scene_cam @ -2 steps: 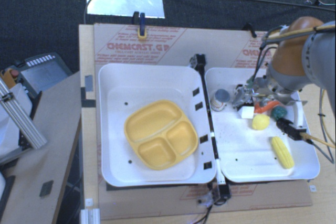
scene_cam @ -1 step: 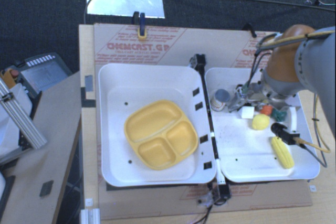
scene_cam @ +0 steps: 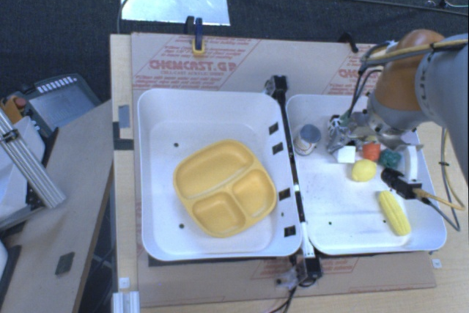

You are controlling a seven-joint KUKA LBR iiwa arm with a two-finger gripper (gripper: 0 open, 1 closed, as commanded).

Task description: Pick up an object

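Observation:
My gripper hangs low over the back of the right bin, reaching in from the right. Just below it lie a small white block, a red-orange piece and a teal piece. A yellow lemon sits in front of them. To the gripper's left stands a small grey can. A yellow corn cob lies near the bin's front right. Nothing shows clearly between the gripper's tips.
The left bin holds a yellow divided plate. A black divider runs between the two bins. The right bin's front left floor is bare. A metal bar and a device lie off the bench at far left.

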